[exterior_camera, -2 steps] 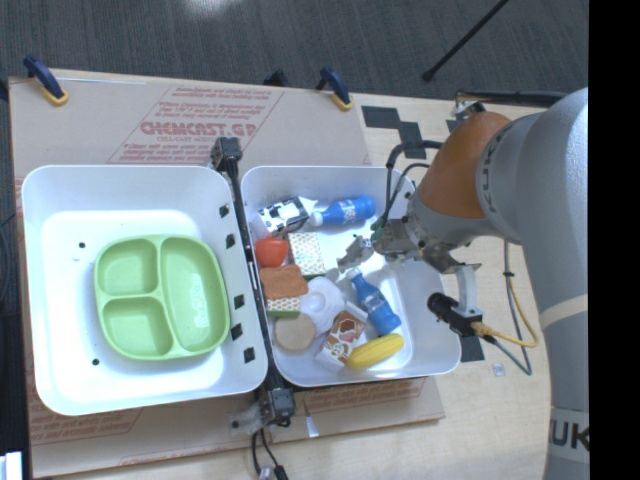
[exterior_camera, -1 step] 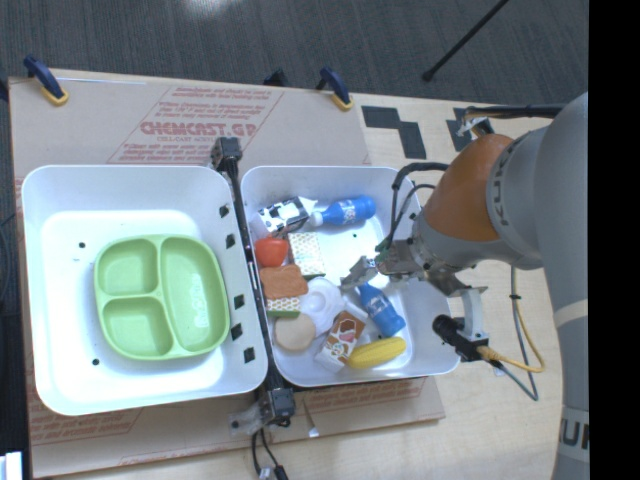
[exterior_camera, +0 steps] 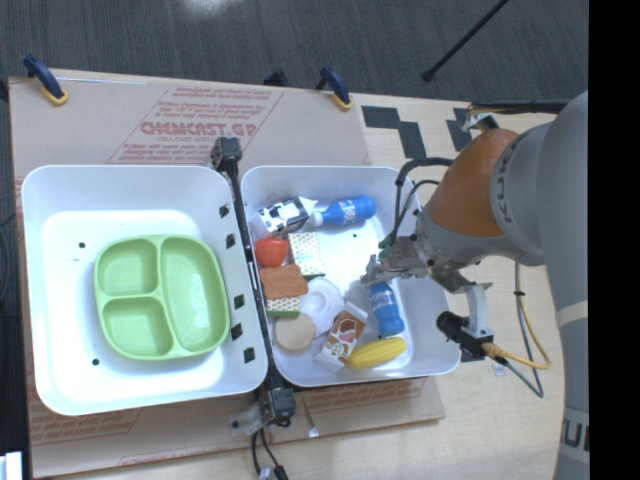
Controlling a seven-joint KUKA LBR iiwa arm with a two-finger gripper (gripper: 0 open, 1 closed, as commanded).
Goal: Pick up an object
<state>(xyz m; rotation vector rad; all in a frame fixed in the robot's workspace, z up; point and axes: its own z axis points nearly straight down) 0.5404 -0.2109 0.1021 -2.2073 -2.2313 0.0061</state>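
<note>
My gripper (exterior_camera: 383, 271) sits low inside the right bin (exterior_camera: 425, 360), toward its 3 o'clock side, with my grey wrist and orange band entering from 3 o'clock. I cannot tell how my gripper is set; the wrist body covers its tips from this slant.

Directly at 6 o'clock from my gripper, and touching or very nearly touching it, lies a small blue bottle (exterior_camera: 386, 310), long axis running roughly 12 to 6. I cannot confirm that anything is gripped.

Other contents of the right bin, noted from the bin's centre:
- A larger blue bottle with white label (exterior_camera: 345, 211) lies on its side at 12 o'clock, its cap end pointing toward 9.
- A black-and-white item (exterior_camera: 281, 215) lies at 11 o'clock, just beside that bottle.
- A red tomato-like ball (exterior_camera: 270, 252) sits at 9 o'clock, against the bin's left wall.
- A sandwich-shaped toy (exterior_camera: 284, 286) lies just below the red ball.
- A round tan piece (exterior_camera: 294, 334) rests at 7 o'clock.
- A small carton with brown print (exterior_camera: 345, 334) is at 6 o'clock, tilted.
- A yellow banana-like piece (exterior_camera: 377, 352) lies at 5 o'clock, near the bin's lower wall, just beside the carton.

The left bin (exterior_camera: 60, 183) holds a light green divided plate (exterior_camera: 160, 295), three compartments, lying flat near the middle.

Both bins rest on a cardboard sheet with red print (exterior_camera: 200, 123), held by blue-and-yellow clamps (exterior_camera: 46, 80) at its 12 o'clock edge.
</note>
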